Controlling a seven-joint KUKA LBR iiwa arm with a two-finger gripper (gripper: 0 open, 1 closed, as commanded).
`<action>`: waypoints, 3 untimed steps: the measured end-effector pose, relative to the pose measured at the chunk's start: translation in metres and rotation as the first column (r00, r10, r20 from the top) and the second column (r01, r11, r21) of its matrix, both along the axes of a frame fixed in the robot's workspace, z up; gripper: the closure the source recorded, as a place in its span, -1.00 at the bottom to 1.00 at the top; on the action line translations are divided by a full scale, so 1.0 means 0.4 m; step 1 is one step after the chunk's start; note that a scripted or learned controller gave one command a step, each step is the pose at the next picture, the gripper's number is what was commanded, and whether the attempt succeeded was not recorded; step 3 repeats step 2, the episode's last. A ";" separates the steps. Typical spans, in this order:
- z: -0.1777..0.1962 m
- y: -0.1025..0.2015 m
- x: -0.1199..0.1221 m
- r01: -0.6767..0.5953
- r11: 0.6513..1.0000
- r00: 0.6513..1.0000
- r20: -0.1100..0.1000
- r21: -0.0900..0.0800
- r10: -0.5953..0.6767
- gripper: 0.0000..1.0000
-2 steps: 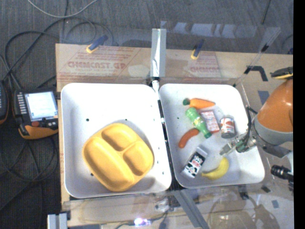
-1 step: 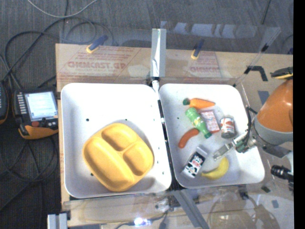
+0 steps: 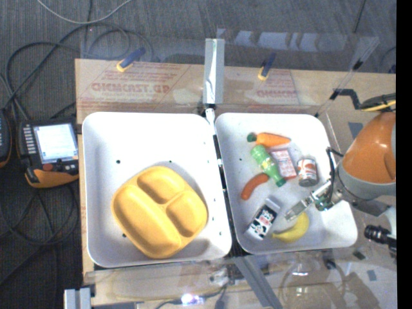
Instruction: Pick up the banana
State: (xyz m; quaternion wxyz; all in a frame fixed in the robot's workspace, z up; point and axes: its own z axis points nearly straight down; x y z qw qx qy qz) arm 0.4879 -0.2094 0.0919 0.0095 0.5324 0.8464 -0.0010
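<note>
While the bench point(image 3: 96, 82) carried two shallow white bins side by side, the left bin point(image 3: 103, 140) held a yellow divided tray point(image 3: 161, 210) with three compartments, lying slightly askew toward that bin's near side. The right bin point(image 3: 322, 134) held the smaller things. From the right edge the arm point(image 3: 370, 156) reached in, its orange band showing above a grey wrist, and its gripper point(image 3: 302, 206) pointed down and leftward over the near right part of the right bin, just above the banana point(image 3: 291, 229). Whether the fingers were spread or pressed together could not be told, and nothing could be seen between them.

The banana lay curved along the near wall of the right bin, touching or nearly touching a small black-and-white carton point(image 3: 262, 220) on its left. Farther back, a green bottle point(image 3: 267, 164) lay slanted in the middle of the bin, with a carrot point(image 3: 271, 138) beyond it near the far wall. A pink-labelled packet point(image 3: 284, 163) lay just beside the bottle, and a small red-and-white can point(image 3: 308, 170) sat to the right of the packet. An orange-red sausage point(image 3: 254, 186) lay tilted left of the bottle's near end, apart from the carton.
</note>
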 end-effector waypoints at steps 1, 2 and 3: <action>0.000 -0.011 0.012 0.197 0.980 0.980 -0.001 0.025 -0.197 -1.00; -0.001 -0.031 0.003 -0.114 0.993 0.994 -0.003 0.009 0.114 -1.00; -0.001 -0.031 0.003 -0.114 0.993 0.994 -0.003 0.009 0.114 -1.00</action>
